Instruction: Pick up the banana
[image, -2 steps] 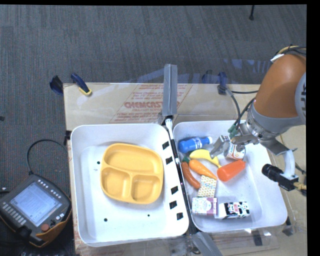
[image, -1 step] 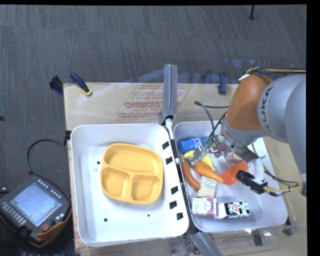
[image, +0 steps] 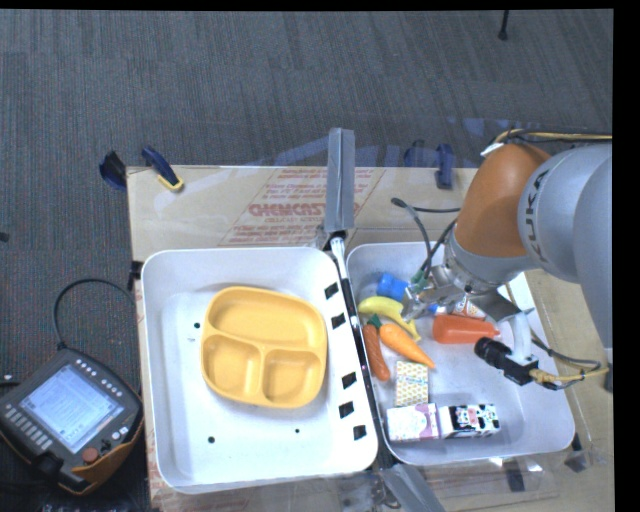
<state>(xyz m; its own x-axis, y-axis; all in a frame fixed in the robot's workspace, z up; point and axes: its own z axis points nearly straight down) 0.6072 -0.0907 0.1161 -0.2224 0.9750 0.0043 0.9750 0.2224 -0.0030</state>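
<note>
I see the pincer (image: 432, 297) low in the right bin (image: 545, 425); I cannot tell its state. The banana (image: 384, 309) lies just left of it, touching a carrot (image: 406, 345) and blue block (image: 392, 287). I judge a crowded close could snag those neighbours instead.

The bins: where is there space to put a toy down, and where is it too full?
Free: the yellow tray's three hollows, and the left bin's bare floor around the tray. In the right bin, only the near right corner beyond the cow-print carton. Crowded: around the banana, carrots and pincer.
</note>
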